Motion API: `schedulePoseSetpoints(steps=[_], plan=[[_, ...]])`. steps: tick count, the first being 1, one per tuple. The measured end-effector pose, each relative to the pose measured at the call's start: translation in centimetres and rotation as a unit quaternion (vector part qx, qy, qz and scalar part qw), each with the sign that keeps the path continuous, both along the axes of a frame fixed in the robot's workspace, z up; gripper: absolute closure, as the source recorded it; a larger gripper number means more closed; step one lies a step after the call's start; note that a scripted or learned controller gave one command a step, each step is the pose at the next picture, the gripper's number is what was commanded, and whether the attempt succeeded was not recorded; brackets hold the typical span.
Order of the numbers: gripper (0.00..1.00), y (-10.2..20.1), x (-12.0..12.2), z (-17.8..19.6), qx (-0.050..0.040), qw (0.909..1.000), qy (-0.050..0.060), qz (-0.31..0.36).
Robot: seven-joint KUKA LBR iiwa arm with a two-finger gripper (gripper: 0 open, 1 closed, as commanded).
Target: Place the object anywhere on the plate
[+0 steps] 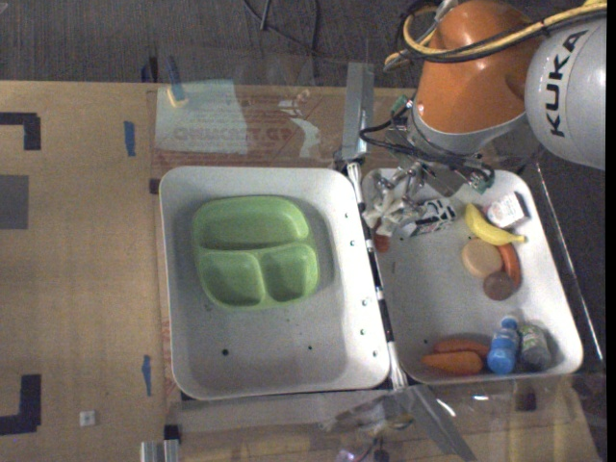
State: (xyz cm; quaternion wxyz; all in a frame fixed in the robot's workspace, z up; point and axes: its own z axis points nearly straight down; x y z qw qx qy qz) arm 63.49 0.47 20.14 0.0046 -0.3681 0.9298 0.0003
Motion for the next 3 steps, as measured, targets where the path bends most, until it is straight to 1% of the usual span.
schedulePoseSetpoints(steps=[1, 2, 3], plan=[[1.00, -6.8, -5.5, -1.6, -0.0018, 0.9854, 0.002, 0.170], [1.00, -2.4, -0.1, 2.0, -0.0013, 0.9868, -0.001, 0.162], [1.00, 0.0, 0.0, 4.7, -0.0010, 0.9893, -0.001, 0.146]])
